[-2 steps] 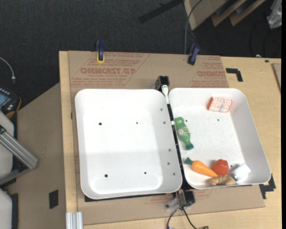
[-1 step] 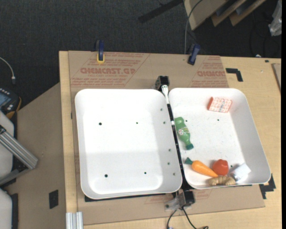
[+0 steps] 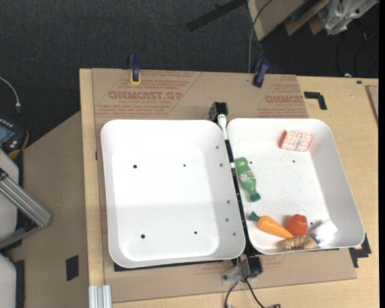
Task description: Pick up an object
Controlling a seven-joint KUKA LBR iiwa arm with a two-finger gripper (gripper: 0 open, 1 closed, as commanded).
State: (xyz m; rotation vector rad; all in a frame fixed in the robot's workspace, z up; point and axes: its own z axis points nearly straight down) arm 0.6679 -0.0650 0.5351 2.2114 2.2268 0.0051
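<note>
The right bin (image 3: 337,180) holds several small objects. A green toy bottle (image 3: 245,178) lies along its left wall. Near the far right corner sits a pink-and-white patterned box (image 3: 295,141). At the front lie an orange carrot (image 3: 272,225), a red round toy (image 3: 296,224), a tan knobbly root (image 3: 299,243) and a small white piece (image 3: 325,231), all close together. My gripper (image 3: 343,15) is a grey-white shape at the top right edge, far behind the bins and well away from every object.
The left bin (image 3: 120,180) sits beside the right one, with a black divider strip (image 3: 231,174) between them. Two clamps (image 3: 136,71) hold the cardboard sheet at the far edge. Cables run at the front (image 3: 240,283) and at the back.
</note>
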